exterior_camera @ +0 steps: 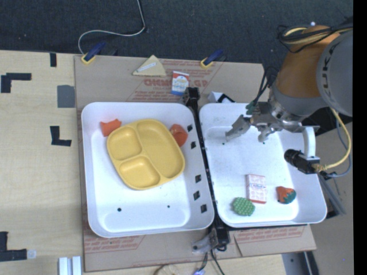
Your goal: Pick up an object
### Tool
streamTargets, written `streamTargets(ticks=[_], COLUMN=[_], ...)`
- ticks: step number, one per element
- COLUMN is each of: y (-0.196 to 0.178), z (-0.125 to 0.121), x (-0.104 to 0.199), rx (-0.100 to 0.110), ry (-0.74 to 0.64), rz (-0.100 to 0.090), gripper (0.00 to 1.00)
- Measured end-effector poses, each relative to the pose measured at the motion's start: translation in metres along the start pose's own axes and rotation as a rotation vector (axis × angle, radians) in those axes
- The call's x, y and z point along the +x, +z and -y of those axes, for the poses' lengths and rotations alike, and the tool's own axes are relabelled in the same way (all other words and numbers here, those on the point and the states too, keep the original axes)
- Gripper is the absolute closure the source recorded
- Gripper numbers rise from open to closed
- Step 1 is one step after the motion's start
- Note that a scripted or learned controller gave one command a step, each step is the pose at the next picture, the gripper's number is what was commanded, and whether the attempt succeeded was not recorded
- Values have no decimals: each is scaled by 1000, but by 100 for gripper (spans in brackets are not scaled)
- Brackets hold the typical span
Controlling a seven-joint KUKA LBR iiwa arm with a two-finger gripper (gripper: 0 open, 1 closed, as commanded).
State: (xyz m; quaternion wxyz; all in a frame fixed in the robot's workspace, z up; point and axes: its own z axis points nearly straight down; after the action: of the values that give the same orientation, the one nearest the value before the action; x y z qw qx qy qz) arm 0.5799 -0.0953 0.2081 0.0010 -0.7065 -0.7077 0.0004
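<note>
Camera view: you see the left bin (94, 205) holding a yellow divided tray (146, 152) and two orange pieces (110, 126). The right bin (229, 171) holds a pink card (256, 188), a green ball (243, 206) and an orange-green toy (286, 195). The gripper (250, 130) hangs above its upper part, fingers (235, 130) apart, gripping nothing.

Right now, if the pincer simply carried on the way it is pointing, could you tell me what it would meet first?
Probably the bare floor of the right bin: the pincer hangs open above it, angled down and leftward. Depth is unclear.
</note>
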Motion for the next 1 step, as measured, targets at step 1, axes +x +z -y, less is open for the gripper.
streamTargets(ticks=[1], y=[15], z=[48], x=[-61], rx=[0], ry=[3], rz=[3], gripper=[0])
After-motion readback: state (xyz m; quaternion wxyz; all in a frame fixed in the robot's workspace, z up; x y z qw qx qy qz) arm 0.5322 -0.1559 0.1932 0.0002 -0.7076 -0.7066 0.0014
